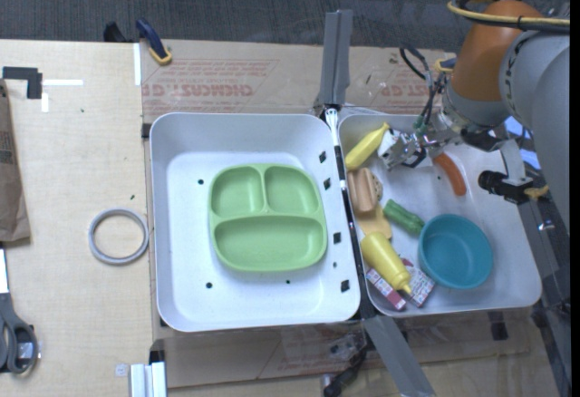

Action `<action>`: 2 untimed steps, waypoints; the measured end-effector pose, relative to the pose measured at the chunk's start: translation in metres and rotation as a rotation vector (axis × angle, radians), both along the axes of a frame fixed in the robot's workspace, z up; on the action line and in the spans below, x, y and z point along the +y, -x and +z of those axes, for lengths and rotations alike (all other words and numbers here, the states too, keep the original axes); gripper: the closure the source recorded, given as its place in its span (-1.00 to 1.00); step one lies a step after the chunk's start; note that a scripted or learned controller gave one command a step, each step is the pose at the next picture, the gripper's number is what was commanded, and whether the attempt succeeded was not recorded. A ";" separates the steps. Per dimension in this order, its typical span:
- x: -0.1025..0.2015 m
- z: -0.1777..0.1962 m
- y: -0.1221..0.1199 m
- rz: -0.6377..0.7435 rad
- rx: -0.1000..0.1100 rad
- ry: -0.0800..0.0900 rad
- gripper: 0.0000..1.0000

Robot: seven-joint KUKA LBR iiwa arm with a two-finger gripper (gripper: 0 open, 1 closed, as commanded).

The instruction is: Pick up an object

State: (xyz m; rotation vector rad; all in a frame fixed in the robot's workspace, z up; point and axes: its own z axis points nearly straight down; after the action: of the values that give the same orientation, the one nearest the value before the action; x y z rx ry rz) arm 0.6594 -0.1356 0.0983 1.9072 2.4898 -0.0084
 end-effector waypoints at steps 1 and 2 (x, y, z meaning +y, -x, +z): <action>0.026 0.067 0.067 0.121 0.002 -0.007 -1.00; 0.020 0.039 0.090 0.268 0.003 -0.007 -1.00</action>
State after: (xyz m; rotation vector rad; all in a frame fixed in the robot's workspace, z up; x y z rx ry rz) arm 0.5696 -0.1156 0.1368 1.5603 2.7278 -0.0015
